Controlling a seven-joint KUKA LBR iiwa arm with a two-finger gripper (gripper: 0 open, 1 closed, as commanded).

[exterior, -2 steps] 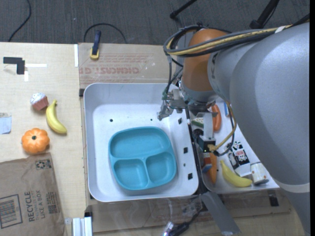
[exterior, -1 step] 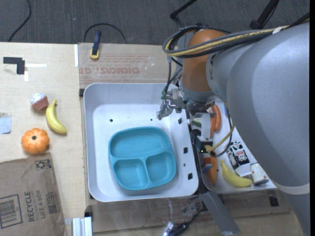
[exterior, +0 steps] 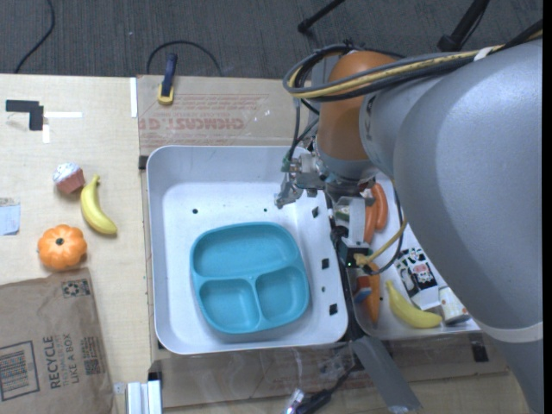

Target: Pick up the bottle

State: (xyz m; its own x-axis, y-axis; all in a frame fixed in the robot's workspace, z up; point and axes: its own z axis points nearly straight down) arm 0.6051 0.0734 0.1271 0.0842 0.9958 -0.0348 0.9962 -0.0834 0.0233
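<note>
**Operator:** Report gripper position.

**Technician:** The gripper (exterior: 296, 185) is over the view-left bin (exterior: 164, 231), at its upper right corner, close to the wall shared with the view-right bin (exterior: 405, 332). It sits above the bare white floor, just beyond the upper right edge of the blue three-compartment tray (exterior: 250, 287).

**Operator:** Gripper state?

**Technician:** Cannot be determined. At this angle the view does not show whether it is open or closed.

**Operator:** Location of the bottle?

**Technician:** The bottle (exterior: 420, 274) lies on its side in the view-right bin. It is white with a printed label, and the arm (exterior: 466, 188) covers part of it. A yellow banana (exterior: 412, 313) lies just beside it, toward the lower edge of the view.

**Operator:** Relation of bottle to gripper?

**Technician:** Well apart. The bottle is to the right of and below the gripper in the view, on the far side of the shared bin wall. There is no contact between them.
</note>
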